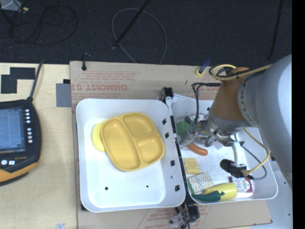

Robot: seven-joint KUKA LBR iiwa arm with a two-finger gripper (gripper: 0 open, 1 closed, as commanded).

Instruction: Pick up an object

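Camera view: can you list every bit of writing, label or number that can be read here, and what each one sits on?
Red print on the cardboard sheet under the bins, upside down from this camera: too blurred to spell with certainty.
Red print on the cardboard's front edge: too small to read.
Screen of the handheld pendant at the left: lines of text, too small to read.
Patterned packet in the right bin: no readable text.
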